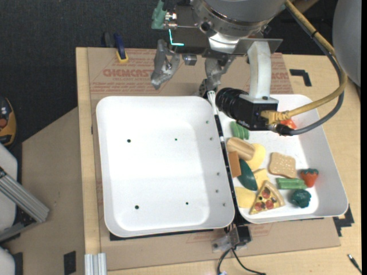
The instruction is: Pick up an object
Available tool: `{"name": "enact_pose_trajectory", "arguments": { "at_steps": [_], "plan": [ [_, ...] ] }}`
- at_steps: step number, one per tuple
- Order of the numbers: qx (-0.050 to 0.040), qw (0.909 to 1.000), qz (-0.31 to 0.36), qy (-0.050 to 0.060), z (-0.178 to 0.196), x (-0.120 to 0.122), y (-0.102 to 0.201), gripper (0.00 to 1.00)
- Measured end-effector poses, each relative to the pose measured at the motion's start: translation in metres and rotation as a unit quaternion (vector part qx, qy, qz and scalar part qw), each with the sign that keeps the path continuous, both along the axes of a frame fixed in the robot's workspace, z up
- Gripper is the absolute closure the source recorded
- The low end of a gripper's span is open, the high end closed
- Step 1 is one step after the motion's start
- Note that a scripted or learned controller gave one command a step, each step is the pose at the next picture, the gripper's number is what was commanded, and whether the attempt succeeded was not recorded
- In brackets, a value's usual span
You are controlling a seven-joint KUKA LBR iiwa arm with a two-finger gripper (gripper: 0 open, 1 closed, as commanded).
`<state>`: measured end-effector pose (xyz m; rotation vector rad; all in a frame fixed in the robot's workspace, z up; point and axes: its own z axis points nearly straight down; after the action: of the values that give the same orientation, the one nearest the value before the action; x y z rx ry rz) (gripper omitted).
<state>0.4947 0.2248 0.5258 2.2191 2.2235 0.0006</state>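
Pincer (184, 76): seen above the far edge of the left bin (114, 171), fingers spread, nothing between them.
Toys: heaped in the right bin (330, 171), toward the near right of the pincer.
Nearest toy: bread roll (241, 148), long axis lying across the bin, just beside the divider.
Others: pizza slice (267, 197), cracker (282, 164), broccoli (300, 197).
Obstruction: black camera unit (243, 109) with cable, hung over the right bin's far end.

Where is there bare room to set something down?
The left bin has an open white floor from wall to wall. The right bin is crowded: toy food fills its near half, including the pizza slice and cracker, and the end effector hangs over the far edge.
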Motion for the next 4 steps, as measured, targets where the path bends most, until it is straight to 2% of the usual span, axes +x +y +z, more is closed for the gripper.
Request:
{"name": "enact_pose_trajectory", "arguments": {
  "at_steps": [1,2,3,4],
  "plan": [
    [0.0010,1.0000,0.001,-0.002,0.011,0.000,0.001,1.00],
    [0.0006,1.0000,0.001,-0.001,0.010,0.000,0.001,0.00],
    [0.0015,1.0000,0.002,-0.003,0.022,0.000,0.002,1.00],
    [0.0013,1.0000,0.001,-0.003,0.021,0.000,0.002,0.00]
  ]
}}
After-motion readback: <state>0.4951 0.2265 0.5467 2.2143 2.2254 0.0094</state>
